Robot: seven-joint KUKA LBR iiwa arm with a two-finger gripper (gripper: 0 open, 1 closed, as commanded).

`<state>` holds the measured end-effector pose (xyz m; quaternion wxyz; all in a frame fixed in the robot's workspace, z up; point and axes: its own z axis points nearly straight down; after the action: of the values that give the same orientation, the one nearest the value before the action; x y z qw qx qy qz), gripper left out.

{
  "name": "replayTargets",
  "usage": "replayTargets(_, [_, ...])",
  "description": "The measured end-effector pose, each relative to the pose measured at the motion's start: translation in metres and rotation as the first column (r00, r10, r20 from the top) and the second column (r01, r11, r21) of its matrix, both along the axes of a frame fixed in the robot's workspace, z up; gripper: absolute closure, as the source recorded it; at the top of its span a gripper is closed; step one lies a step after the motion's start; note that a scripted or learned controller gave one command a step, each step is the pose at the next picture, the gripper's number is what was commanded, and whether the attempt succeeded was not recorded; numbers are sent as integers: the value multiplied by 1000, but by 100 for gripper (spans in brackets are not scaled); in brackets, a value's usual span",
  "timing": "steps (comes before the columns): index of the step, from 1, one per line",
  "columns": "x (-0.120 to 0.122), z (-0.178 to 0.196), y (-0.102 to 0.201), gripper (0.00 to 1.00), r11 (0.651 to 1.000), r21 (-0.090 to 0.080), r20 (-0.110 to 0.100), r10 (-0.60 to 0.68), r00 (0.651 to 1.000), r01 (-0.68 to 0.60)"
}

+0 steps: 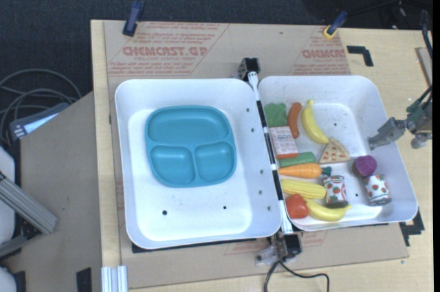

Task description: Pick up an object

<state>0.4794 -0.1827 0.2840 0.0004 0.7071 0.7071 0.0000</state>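
The right bin [357,93] holds several toy foods: a yellow banana [315,123], a pizza slice [334,152], a purple ball [365,165], a carrot [302,172], a corn cob [302,188] and a spotted white can [377,189]. My gripper [397,139] hangs over the bin's right rim, just above and right of the purple ball. It stands open, with nothing between its fingers. The arm comes in from the right edge of the view.
The left bin [130,146] carries a blue divided plate [190,145]. A second banana [327,211], a red tomato [296,205] and a small can [335,189] crowd the right bin's near side. Both bins sit on a cardboard-covered bench [206,50].
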Motion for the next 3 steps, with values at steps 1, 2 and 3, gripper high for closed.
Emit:
replayTargets(1, [12,-187,-30,0,1000,1,-3,-1,1000,1])
replayTargets(2, [40,-200,41,0,1000,2,-1,1,1000,-1])
replayTargets(3, [97,-198,72,0,1000,-11,6,-5,1000,5])
